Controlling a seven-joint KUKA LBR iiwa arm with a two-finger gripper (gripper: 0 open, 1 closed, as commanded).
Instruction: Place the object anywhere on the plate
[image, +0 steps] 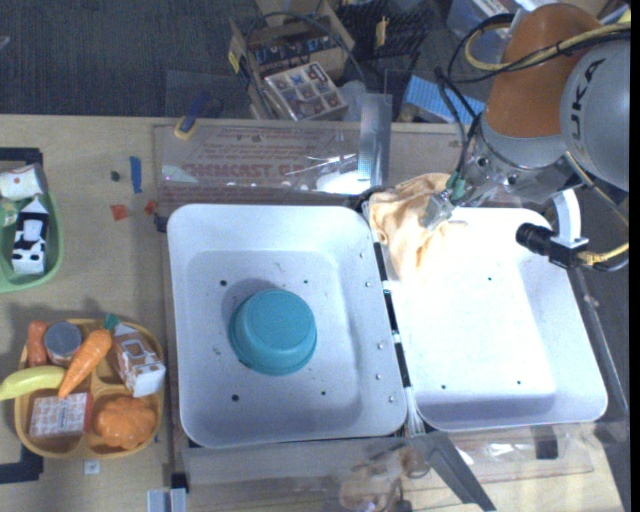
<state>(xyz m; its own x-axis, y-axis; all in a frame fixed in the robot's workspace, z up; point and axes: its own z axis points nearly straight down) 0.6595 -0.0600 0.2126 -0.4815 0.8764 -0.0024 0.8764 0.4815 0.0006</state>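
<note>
Reaching in from the right, I hang over the far left corner of the right bin (520, 400), my orange band and grey wrist above it. My jaws sit at a yellow cloth (405, 225) that lies crumpled over that corner, draped partly across the rim between the two bins. Their tips (440, 208) touch the cloth's upper right part, but I cannot tell whether the jaws are parted or closed, or whether any cloth lies between them. A black cable end sticks out over the bin's right side.

The left bin (200, 250) holds a round blue plate (274, 331), which looks like an upturned bowl, near its middle, well apart from the cloth.

On the worktop (90, 150) to the left sits a yellow tray (20, 420) with a carrot (86, 362), a banana (28, 381), a small carton (137, 362) and other toy food. Farther back, a green dish (50, 262) holds a small black-and-white item. Behind the bins lies a sheet of clear plastic (260, 168).
</note>
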